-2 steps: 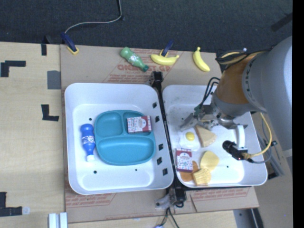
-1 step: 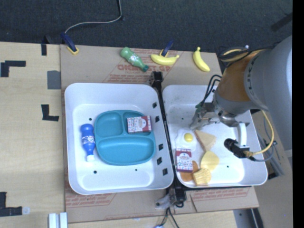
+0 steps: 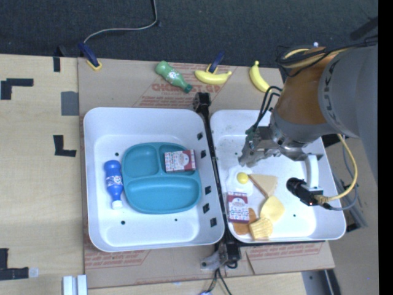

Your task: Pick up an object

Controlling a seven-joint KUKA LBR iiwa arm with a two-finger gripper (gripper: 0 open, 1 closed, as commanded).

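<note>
My gripper (image 3: 248, 157) hangs over the right bin (image 3: 319, 226), in its left middle part, just above a fried egg toy (image 3: 241, 179). Below the egg lies a small red and white carton (image 3: 237, 205). Beside them sit a pale cheese wedge (image 3: 265, 184), a yellow chip-like piece (image 3: 273, 209) and a ridged waffle piece (image 3: 260, 228). Nothing shows between the fingers. In the left bin (image 3: 98, 226) a blue divided plate (image 3: 161, 178) carries another red carton (image 3: 179, 161), with a blue bottle (image 3: 113, 183) at its left.
Behind the bins on the cardboard lie a green bottle (image 3: 173, 76) and two bananas (image 3: 212, 76) (image 3: 258, 78). A black divider clamp (image 3: 203, 101) runs between the bins. A black cable loops by the arm at the right bin's right side.
</note>
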